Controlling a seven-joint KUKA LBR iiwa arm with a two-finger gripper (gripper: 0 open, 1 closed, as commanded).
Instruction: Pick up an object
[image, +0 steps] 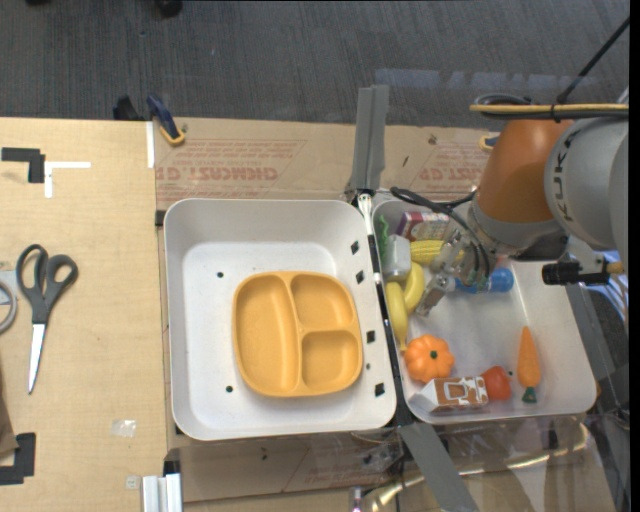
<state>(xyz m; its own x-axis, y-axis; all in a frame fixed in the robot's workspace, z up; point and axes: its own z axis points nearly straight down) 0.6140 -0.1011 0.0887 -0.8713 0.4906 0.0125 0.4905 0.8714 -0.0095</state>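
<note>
The right bin (480, 330) holds several toy foods. A yellow banana (398, 305) lies along its left wall, with a corn cob (427, 252) behind it. An orange pumpkin (428, 357), a small carton (460, 393) and a red piece (496, 383) sit at the front. An orange carrot (528, 362) lies at the right. My gripper (440, 285) is low in the back of this bin, just right of the banana and in front of the corn. A blue object (498, 280) shows beside the wrist, partly hidden by it.
The left bin (200, 300) holds a yellow divided plate (297, 332). Scissors (42, 290) lie on the wooden bench at the far left. A grey divider post (370, 140) stands between the bins at the back. The arm's orange band (515, 170) hangs over the right bin's back edge.
</note>
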